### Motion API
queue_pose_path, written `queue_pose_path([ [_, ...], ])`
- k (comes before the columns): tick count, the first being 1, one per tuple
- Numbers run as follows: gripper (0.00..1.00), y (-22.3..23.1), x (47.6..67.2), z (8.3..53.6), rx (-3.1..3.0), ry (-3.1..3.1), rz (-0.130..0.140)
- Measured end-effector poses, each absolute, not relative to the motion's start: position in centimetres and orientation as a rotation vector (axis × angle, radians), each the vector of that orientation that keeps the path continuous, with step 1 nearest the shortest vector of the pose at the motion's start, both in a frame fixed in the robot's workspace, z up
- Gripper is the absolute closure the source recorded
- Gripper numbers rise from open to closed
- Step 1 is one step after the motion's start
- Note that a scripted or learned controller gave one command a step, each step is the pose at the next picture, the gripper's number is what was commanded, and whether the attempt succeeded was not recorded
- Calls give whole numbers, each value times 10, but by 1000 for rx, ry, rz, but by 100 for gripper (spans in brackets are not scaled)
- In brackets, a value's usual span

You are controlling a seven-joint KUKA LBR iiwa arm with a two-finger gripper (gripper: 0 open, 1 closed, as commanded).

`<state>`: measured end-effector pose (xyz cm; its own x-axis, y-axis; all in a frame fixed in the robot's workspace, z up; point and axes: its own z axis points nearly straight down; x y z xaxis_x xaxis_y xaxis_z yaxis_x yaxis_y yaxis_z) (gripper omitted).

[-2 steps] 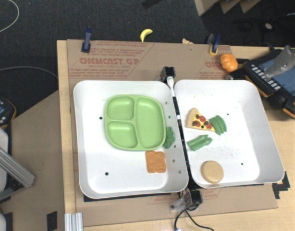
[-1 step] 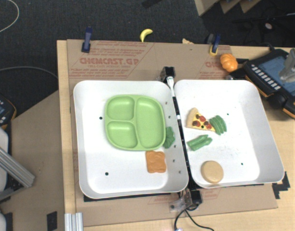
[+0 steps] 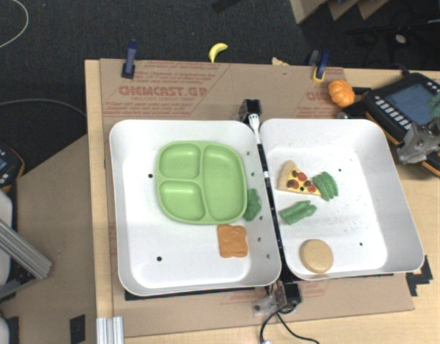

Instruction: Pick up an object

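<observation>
How far the claw stood open, and whether it had hold of anything, I could not tell. No object in the bins had anything touching it from above.

The left bin held 3 things. A light green plate with 3 compartments lay flat in its upper middle part, and all 3 compartments were bare. Just below the plate's lower right corner lay an orange toy piece, flat on the bin floor. A dark green piece sat between the plate's right edge and the wall shared by the 2 bins – it seemed to touch the plate, but this I could not say for sure.

The right bin held 4 things, all in its left half. A toy pizza slice lay near the shared wall, and a green leafy piece lay against its right side. A green pod lay just below the slice, slightly tilted. A tan round disc rested near the front wall, apart from the others.

Both bins stood on a brown cardboard sheet – 2 blue clamps gripped its far edge. A small orange toy and a black handheld controller lay beyond the right bin, and a yellow toy banana lay behind the sheet.
</observation>
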<state>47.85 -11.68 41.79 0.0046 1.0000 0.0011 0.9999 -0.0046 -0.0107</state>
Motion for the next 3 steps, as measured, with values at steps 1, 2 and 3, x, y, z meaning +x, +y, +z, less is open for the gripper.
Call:
queue_pose_path([
  [1, 100, -42, 480, 525, -2218, -2239, -17],
  [2, 100, -62, 479, 418, -2220, -2212, 11],
  [3, 100, -81, 566, 357, -2222, -2220, 3],
])
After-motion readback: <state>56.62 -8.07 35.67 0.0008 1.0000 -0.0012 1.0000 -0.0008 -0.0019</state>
